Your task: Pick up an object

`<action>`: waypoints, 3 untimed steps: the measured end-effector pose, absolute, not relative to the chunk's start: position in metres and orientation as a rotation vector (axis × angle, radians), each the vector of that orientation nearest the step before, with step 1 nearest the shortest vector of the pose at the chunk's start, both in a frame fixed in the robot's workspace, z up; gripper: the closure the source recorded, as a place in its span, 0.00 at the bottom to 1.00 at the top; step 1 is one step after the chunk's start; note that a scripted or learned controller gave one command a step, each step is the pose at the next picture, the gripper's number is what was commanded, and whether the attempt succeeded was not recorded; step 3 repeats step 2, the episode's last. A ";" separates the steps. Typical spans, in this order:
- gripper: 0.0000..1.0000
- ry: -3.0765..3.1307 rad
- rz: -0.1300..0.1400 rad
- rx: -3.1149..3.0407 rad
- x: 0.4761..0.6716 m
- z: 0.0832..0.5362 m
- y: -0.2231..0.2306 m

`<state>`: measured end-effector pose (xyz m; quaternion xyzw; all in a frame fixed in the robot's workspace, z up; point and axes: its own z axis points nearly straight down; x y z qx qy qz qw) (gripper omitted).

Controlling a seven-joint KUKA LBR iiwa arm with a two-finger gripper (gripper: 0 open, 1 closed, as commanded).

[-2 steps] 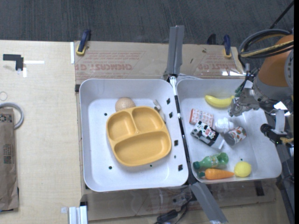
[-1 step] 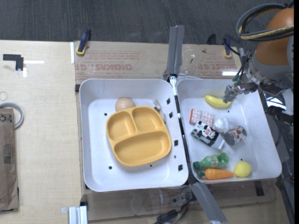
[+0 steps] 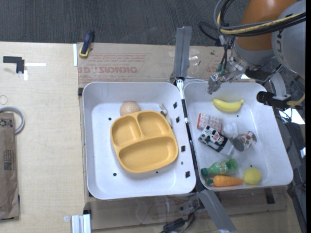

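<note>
Hovering over the right bin's far edge, your gripper sits just beyond the banana; its grip state can't be told.

Fixed above the desk, looking down at a slant on both white bins: left bin and right bin side by side near the middle. Far enough back to take in dark floor along the top and the arm entering at upper right
</note>
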<state>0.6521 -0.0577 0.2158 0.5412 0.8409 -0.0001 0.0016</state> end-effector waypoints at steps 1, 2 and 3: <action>1.00 2.841 -0.002 1.339 0.658 0.192 -0.059; 1.00 3.021 0.000 0.854 0.652 0.192 -0.063; 1.00 3.021 0.000 0.854 0.652 0.192 -0.063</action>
